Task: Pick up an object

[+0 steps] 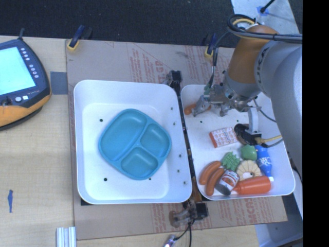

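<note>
Pincer (208, 112) hangs over the far end of the right bin (191, 153), spread, with bare white floor between its tips and nothing held. Just to its left, near the bin's left wall, lies a small orange piece (189, 108), too small to make out. Nearer the camera lies one red-and-white packet (222, 137), apart from the rest.

The other pickable things crowd the near end of that bin, touching or overlapping: two brown sausages (208, 172) side by side, one bumpy green piece (231, 161), one smooth green piece (249, 152), one pale scalloped ring (248, 169), one blue bottle (264, 161), one small jar (229, 180) and one red bottle (253, 186) lying on its side. The jar's lower end is hard to read in the pile. The grey arm (280, 76) covers the bin's far right corner.

The left bin (82, 138) holds one blue divided plate (134, 143) with three compartments. Two clamps (77, 37) grip the board's far edge. A handheld screen unit (18, 78) is cut off at the left.
</note>
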Tool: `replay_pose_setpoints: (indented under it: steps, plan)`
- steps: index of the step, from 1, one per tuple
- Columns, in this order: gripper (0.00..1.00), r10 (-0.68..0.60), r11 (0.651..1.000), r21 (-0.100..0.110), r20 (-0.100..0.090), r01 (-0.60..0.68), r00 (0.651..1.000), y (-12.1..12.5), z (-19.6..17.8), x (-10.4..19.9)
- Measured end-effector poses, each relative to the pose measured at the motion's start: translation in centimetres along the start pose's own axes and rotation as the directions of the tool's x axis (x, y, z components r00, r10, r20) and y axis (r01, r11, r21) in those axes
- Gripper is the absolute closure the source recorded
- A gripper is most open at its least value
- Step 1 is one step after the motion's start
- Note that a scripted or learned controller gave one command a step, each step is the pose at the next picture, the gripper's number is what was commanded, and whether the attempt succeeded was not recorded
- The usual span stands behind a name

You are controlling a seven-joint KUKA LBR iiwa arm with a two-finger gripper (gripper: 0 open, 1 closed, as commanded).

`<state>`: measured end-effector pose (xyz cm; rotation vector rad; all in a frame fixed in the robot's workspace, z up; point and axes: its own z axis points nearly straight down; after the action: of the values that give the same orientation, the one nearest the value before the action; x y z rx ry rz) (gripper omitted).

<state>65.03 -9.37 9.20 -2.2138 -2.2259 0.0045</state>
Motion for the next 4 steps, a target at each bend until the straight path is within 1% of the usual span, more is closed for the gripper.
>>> replay_pose_setpoints:
  steps: [1, 2, 3, 4]
  plan:
    - [0.00, 0.000, 1.000, 0.003, 0.001, 0.000, 1.000, 0.5, 0.0, -0.1]
    - [0.00, 0.002, 1.000, 0.002, -0.001, -0.002, 1.000, 0.2, 0.0, -0.2]
    - [0.00, 0.001, 1.000, 0.002, 0.001, -0.001, 1.000, -3.3, 0.1, 0.1]
    - [1.00, 0.000, 1.000, 0.004, 0.002, 0.000, 1.000, -3.3, -1.0, 0.0]
